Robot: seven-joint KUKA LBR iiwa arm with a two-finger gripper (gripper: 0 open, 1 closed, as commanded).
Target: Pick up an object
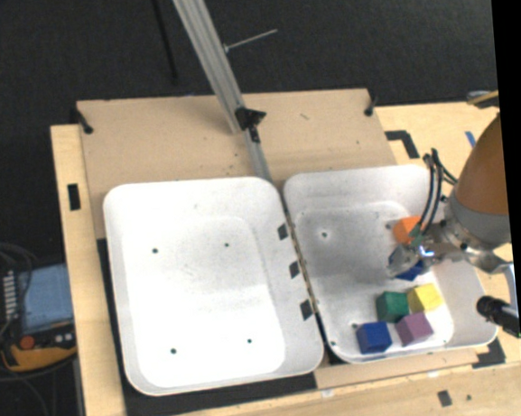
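Note:
The right bin (342, 204) holds several small blocks near its front right corner: a green block (392, 305), a yellow block (424, 299), a purple block (415, 328) and a blue block (373, 338). An orange piece (405, 228) lies further back by the arm. My gripper (410, 257) reaches in from the right, low over the bin, just behind the green and yellow blocks. A dark blue thing (413, 272) sits right under the gripper, partly hidden by it.
The left bin (199, 280) lies beside the right one, joined by dark clips at the shared wall. A slanted metal pole (216, 66) rises behind the bins. Cables and a blue device (42, 299) lie off the bench at the left.

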